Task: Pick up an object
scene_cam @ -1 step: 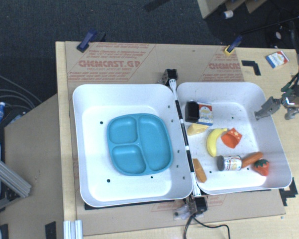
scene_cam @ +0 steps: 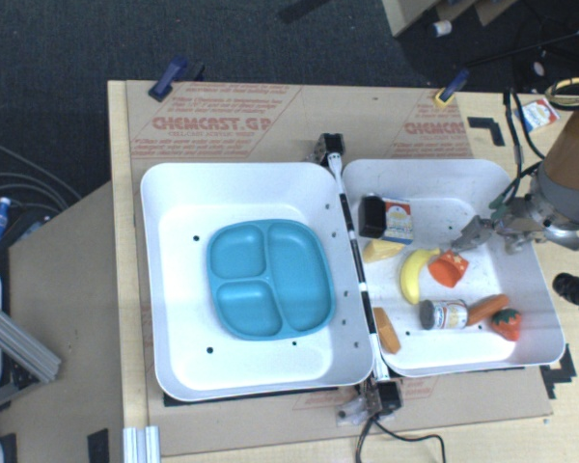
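pincer low over the right bin

the pincer [scene_cam: 473, 231] hangs with fingers spread, nothing between them. just beside and below its tips lies a small orange toy [scene_cam: 447, 270] (likely the target), a banana [scene_cam: 416, 274] just beyond, so it seems lined up to descend.

The tool [scene_cam: 471, 236] hovers over the right bin [scene_cam: 536, 302] (toys inside) just above an orange piece [scene_cam: 447, 270].
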You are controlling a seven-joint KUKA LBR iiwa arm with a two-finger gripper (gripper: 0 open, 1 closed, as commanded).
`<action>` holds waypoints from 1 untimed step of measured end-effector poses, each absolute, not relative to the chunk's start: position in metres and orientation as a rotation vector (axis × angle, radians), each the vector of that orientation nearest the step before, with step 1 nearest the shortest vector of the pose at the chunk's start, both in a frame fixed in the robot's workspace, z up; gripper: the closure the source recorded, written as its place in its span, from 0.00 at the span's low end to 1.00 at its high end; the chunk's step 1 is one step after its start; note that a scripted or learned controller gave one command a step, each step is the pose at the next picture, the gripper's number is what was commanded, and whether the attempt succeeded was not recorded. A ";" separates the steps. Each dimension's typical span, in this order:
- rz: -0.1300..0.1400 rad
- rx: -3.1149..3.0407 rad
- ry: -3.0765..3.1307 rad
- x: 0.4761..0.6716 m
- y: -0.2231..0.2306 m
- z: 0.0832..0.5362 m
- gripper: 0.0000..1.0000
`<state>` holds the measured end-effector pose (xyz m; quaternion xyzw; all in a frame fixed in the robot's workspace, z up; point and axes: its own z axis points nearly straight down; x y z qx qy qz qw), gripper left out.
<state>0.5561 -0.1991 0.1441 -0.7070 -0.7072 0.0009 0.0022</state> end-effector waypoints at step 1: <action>0.001 -2.219 -2.222 0.586 -0.202 0.084 0.00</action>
